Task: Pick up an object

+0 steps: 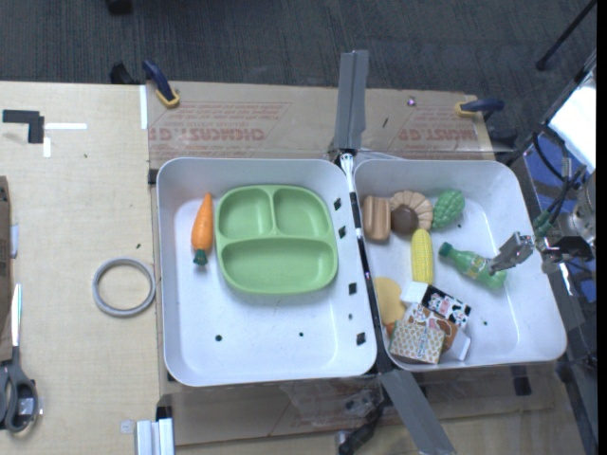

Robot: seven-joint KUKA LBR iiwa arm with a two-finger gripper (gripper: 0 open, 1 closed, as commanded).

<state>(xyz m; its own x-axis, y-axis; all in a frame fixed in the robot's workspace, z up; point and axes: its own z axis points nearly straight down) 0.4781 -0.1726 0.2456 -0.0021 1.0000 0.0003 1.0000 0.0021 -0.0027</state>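
My gripper [513, 252] hangs low over the right side of the right bin [536, 335], reaching in from the right. Its tip is at the thick end of a green toy bottle [469, 262] that lies on the bin floor; whether they touch is unclear. Left of the bottle lies a yellow corn cob [421, 255]. At the back of this bin are a brown bread piece [377, 218], a ribbed tan shell-shaped piece [413, 203] with a dark round piece [404, 221] in front of it, and a green leafy vegetable [448, 207].
A yellow piece [386, 295], a printed snack packet [423, 335] and a small black-and-red box [446, 305] crowd the right bin's front left. The left bin [256, 349] holds a green divided plate [277, 238] and a carrot [202, 224]. A tape ring [123, 285] and scissors [15, 387] lie on the bench.
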